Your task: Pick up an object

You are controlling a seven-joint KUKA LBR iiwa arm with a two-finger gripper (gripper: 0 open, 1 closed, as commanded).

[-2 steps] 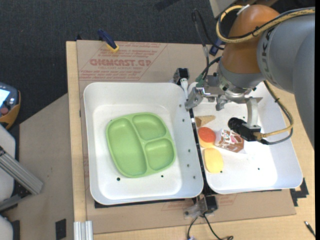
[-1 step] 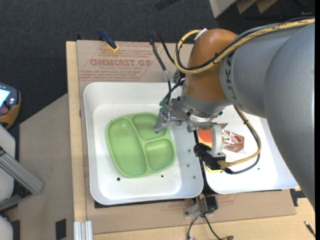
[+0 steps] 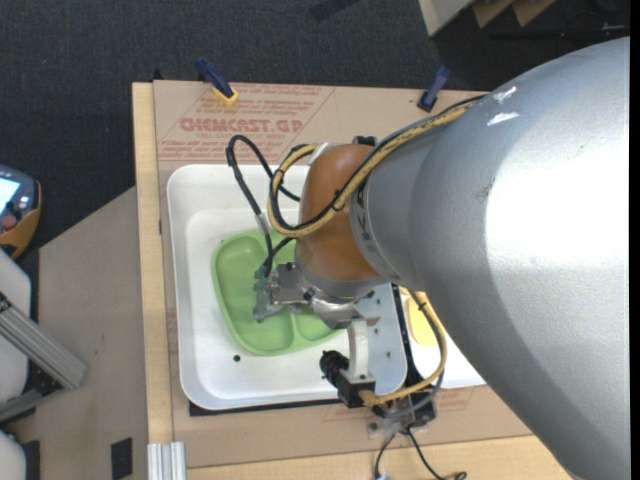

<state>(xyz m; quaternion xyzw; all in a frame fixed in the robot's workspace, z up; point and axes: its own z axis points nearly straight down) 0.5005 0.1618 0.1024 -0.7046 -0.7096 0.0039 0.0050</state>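
A light green shallow dish [image 3: 243, 283] lies in the left white bin [image 3: 190, 268], towards its middle. My gripper [image 3: 270, 293] hangs low over the dish's right half, under the orange wrist band [image 3: 325, 218]. The wrist and its cables cover the fingers, and the dish's right side is hidden beneath the arm.
The big grey arm covers most of the right bin, where a bit of yellow [image 3: 425, 330] shows under it. The bins rest on a cardboard sheet [image 3: 250, 113] held by blue clamps [image 3: 215, 78] at the back. A small dark speck [image 3: 236, 358] lies on the left bin's floor.
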